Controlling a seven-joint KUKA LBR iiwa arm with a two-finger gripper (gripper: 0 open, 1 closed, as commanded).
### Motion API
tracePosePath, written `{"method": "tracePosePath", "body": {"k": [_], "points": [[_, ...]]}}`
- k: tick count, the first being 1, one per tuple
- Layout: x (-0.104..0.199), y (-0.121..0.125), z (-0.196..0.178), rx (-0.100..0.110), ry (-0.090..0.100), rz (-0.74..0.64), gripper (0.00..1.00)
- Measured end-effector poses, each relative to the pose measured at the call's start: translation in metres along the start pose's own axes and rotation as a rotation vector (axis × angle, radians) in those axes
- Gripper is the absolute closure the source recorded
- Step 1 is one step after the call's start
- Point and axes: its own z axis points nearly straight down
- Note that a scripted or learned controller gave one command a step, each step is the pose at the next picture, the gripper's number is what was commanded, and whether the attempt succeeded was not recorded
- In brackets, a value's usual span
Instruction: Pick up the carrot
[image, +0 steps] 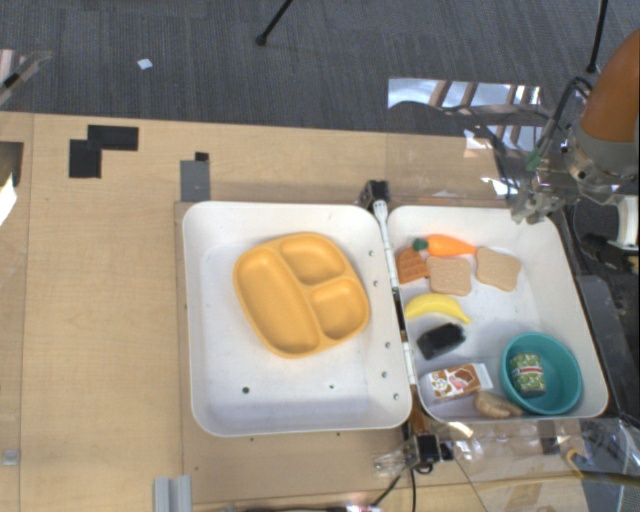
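Reaching in from the right edge of the view, high in the upper right corner. Showing the orange band (612, 100) above a grey wrist (605, 160), with cables trailing down and to the left. Hanging the gripper (530, 205) low at the end of the arm, angled toward the left. Blurring too much to tell more.

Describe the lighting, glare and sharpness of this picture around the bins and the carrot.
Camera view: even, soft light, with faint shadows under the yellow tray; bright glare on the shiny surface above the right bin and on clear plastic along the bottom edge; the carrot is sharp enough to read, while the gripper looks slightly soft and cluttered with cables.
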Motion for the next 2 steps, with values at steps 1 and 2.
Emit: {"method": "tracePosePath", "body": {"k": [1,2], "points": [[0.007,-0.001,0.006,0.009,0.007,-0.007,0.0],[0.038,-0.014,0.104,0.006,0.006,0.051,0.0]]}}
